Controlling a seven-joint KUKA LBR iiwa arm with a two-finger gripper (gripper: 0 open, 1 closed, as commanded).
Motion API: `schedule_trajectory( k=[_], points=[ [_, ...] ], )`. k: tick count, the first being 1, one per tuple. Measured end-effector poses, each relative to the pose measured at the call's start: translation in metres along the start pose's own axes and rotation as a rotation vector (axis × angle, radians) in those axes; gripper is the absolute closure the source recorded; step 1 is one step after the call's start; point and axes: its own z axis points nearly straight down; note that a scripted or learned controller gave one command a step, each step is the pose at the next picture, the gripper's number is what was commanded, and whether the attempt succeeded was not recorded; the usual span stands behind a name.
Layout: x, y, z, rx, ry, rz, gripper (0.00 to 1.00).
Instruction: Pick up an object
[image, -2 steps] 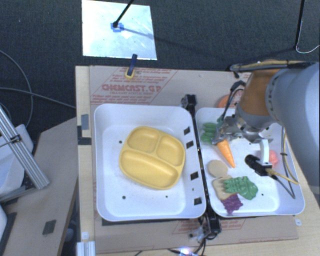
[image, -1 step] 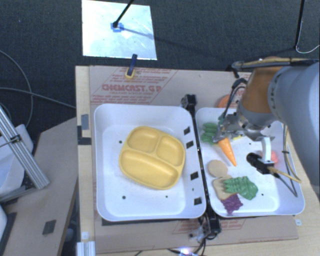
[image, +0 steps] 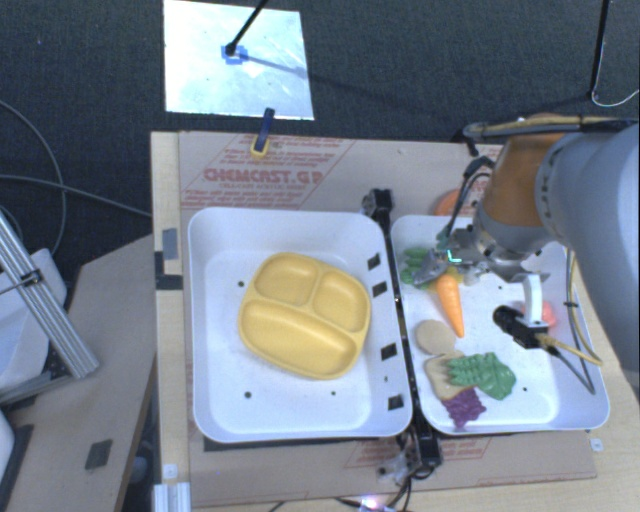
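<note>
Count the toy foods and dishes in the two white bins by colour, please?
Yellow: 1, the divided plate
Orange: 1, the carrot
Tan: 1, the round piece
Green: 1, the leafy piece
Purple: 1, the small piece
Total: 5

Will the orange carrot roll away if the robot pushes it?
Probably a bit: the carrot looks round and tapered, so it would likely roll in a curve. It seems smooth plastic, so maybe slippery, and likely stiff and light.

Orange carrot (image: 451, 301) in right bin
</note>
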Motion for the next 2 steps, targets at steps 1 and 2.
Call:
schedule_trajectory(
  k=[1,2],
  points=[
    [-0.001,0.002,-0.012,-0.006,-0.001,-0.002,1.0],
    [-0.012,-0.117,0.023,0.017,0.004,0.017,1.0]
  ],
)
